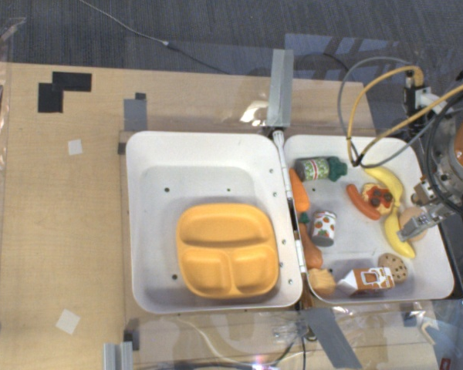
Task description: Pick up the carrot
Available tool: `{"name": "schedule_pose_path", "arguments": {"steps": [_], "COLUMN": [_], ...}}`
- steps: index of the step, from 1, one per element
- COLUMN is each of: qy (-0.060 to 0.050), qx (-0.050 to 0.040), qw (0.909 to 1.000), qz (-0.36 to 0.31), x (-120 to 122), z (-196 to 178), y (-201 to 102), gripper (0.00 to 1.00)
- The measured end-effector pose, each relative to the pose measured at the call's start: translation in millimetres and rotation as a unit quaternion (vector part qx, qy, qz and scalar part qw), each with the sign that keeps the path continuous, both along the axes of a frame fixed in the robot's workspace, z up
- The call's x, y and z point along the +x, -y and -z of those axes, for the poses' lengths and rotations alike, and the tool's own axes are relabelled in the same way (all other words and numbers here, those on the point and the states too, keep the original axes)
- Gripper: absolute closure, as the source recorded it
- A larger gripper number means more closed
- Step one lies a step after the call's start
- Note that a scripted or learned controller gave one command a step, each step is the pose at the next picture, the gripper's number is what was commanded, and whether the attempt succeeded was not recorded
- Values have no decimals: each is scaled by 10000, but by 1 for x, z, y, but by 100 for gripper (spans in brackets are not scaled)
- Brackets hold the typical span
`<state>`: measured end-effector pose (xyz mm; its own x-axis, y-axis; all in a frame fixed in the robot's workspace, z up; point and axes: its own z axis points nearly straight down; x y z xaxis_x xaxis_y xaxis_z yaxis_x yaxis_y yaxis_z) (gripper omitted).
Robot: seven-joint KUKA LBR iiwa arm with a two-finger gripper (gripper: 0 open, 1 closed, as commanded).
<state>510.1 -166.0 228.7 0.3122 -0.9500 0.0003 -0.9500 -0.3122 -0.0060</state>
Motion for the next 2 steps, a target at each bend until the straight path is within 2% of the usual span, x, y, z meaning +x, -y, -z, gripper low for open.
{"name": "schedule_pose_path", "arguments": {"steps": [1, 2], "qy": [9, 7], "qx": [-14, -17], "qw": [9923, 9706], "qz": [-1239, -2409], "x": [-22, -22], "z": [-16, -59], "y": [20, 33], "gripper": [100, 100]}}
